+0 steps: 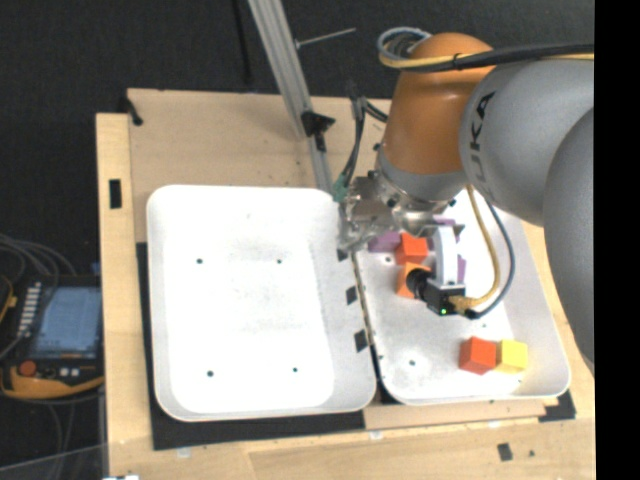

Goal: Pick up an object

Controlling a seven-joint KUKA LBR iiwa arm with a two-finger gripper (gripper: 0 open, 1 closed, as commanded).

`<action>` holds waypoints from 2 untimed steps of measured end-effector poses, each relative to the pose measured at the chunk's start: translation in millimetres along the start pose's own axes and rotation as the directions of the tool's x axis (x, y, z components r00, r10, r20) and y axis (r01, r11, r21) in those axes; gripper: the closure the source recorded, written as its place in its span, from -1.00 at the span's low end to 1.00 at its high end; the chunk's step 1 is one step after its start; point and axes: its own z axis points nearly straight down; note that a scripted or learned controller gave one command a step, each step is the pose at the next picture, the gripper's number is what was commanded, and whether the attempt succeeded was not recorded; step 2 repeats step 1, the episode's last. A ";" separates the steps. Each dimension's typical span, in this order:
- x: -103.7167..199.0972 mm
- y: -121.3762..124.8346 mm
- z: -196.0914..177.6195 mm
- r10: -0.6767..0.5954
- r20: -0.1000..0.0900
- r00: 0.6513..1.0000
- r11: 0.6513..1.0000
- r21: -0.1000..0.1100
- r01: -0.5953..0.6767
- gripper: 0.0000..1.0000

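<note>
Descent stage judged: two-finger gripper [400, 253] set over small orange block [412, 248] in shallow white right bin [545, 368], finger state undeterminable; closure and lift required next.

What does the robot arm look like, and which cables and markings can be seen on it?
The arm is a thick, rounded grey body with an orange band above the wrist. Dark KUKA lettering runs along the grey shell. The metallic gripper sits below, with a black unit showing a green light. Yellowish and black cables loop beside it.
</note>
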 end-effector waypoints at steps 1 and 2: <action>36.2 -24.2 12.6 0.000 0.000 1.000 1.000 0.000 0.000 1.00; 36.2 -24.2 12.6 0.000 0.000 1.000 1.000 0.000 0.000 1.00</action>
